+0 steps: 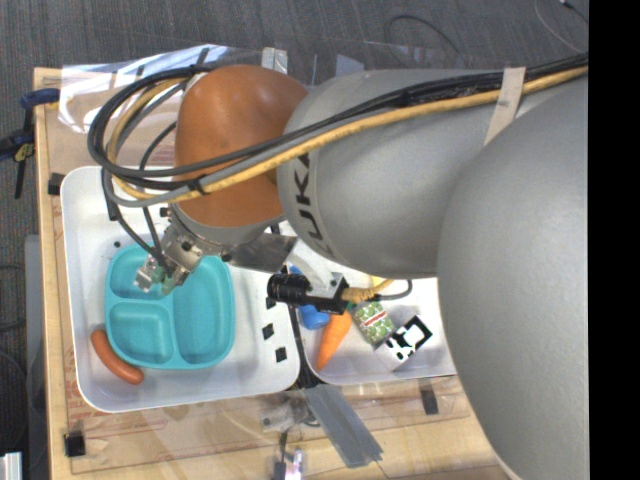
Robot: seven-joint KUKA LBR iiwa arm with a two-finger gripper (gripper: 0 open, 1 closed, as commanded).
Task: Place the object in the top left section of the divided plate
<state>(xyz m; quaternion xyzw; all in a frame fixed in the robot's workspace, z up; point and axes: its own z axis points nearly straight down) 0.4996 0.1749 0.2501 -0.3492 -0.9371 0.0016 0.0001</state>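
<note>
1. Nearest the camera's lower edge, the bench [200, 423] carried two shallow white bins; in the right bin [440, 368] lay a toy carrot [334, 339], a blue object [313, 317] touching it, and a small green-and-red package [372, 320] just beside a black-and-white marker tag [408, 336]
2. In the left bin [80, 268], a toy sausage [116, 359] rested against the lower left edge of the turquoise divided plate [175, 313]
3. The gripper [163, 270] hung over the plate's top left section; something small and greenish showed at its tip, but it was too small and blurred to tell whether that was the object or part of the gripper
4. I could not tell how wide the fingers stood or whether they had hold of anything
5. Farther back, the grey arm [420, 168] with its orange band [235, 148] and looped cables [130, 138] covered much of both bins
6. Risk, as a judgement: the tip sat close to the ridge dividing the sections, so a release here might let the object tip or roll over it into the neighbouring section; a low descent might also nudge the plate against the sausage
</note>
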